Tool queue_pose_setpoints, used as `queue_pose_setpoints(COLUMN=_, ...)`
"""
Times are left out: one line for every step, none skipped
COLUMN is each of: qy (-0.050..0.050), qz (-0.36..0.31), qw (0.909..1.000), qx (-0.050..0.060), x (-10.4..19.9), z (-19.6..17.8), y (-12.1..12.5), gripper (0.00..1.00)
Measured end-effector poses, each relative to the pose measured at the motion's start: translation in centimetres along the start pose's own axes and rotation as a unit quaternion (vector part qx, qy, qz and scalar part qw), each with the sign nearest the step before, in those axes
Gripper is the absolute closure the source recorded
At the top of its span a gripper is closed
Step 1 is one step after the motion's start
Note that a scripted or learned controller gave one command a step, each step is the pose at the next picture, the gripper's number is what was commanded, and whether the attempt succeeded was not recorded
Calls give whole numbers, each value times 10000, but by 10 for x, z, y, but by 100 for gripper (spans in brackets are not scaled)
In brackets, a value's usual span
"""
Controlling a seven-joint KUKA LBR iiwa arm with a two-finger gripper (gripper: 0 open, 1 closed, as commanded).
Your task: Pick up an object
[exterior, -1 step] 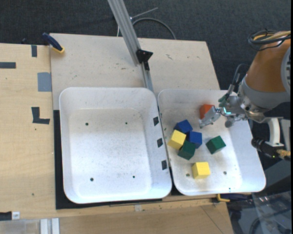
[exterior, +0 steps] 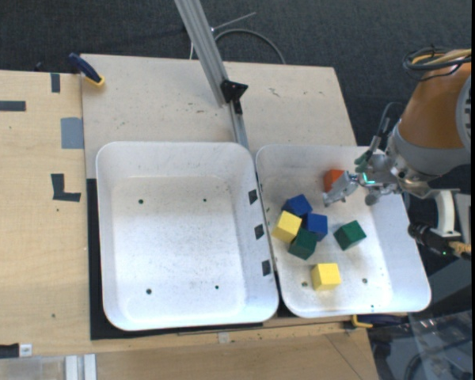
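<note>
The right bin [exterior: 396, 287] holds several small blocks. Two blue blocks [exterior: 298, 205] [exterior: 317, 225], a yellow block [exterior: 286, 226] and a dark green block [exterior: 303, 245] are bunched near its middle. Another green block [exterior: 349, 234] lies to their right and a second yellow block [exterior: 326, 275] sits nearer the front. An orange block [exterior: 332, 178] rests toward the back. My gripper [exterior: 352, 191] hangs over the bin's back right part, just right of the orange block, its grey fingers spread and nothing between them.
The left bin [exterior: 111, 212] stands beside the right one. A slanted metal pole [exterior: 202, 38] crosses the back of the bench. A blue and yellow clamp [exterior: 86, 69] lies at the far left corner. The arm's orange band [exterior: 431, 125] sits at the right.
</note>
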State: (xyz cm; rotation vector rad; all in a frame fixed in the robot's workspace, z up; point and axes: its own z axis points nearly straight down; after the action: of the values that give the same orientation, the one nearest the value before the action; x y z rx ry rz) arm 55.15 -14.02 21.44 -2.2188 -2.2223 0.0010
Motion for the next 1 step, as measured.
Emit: queue_pose_setpoints(qy=-2, qz=8, qw=10000, qx=25, x=-5, z=47, y=-6, gripper=0)
